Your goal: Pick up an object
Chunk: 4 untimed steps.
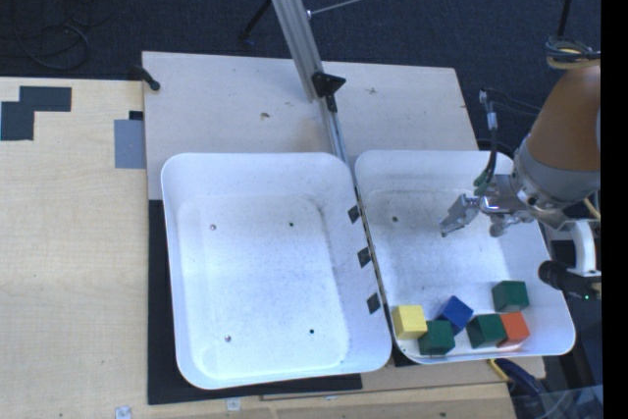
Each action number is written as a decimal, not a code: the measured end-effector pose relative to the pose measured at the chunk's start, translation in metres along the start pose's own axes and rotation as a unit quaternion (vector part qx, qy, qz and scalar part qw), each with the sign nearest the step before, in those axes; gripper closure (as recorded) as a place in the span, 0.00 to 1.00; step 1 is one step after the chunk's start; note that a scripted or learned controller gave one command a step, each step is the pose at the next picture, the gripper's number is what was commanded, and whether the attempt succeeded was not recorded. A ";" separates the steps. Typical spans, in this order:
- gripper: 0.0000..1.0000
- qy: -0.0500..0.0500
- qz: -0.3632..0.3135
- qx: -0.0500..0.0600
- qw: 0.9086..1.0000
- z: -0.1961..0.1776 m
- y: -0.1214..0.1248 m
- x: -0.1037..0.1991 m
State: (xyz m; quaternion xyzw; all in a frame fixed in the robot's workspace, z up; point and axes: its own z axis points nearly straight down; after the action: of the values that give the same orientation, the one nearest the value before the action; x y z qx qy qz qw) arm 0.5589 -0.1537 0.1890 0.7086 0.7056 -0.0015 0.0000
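Camera view: the arm [569, 132] reaches in from the right, its gripper [481, 216] spread wide, grasping nothing, over the right bin [412, 174]; the blocks [461, 321] cluster well below it

Behind the gripper [478, 217], toward the right, the arm [569, 137] is cut by the picture edge, so only its orange band and grey wrist can be seen. The arm also covers the right rim of the right bin [432, 174]. Below the gripper, the orange block [515, 329] is partly hidden by the green block [486, 331] touching it.
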 end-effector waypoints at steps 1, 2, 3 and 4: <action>0.00 0.002 -0.003 0.001 1.000 0.009 -0.007 0.023; 0.00 0.002 -0.003 -0.001 1.000 -0.034 -0.036 0.053; 0.00 0.000 0.001 0.000 1.000 -0.038 -0.046 -0.009; 0.00 0.002 -0.004 -0.002 1.000 -0.092 -0.059 0.036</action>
State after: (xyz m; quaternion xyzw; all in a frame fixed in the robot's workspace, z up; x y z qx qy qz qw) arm 0.5002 -0.1169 0.2810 0.7057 0.7085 0.0013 0.0004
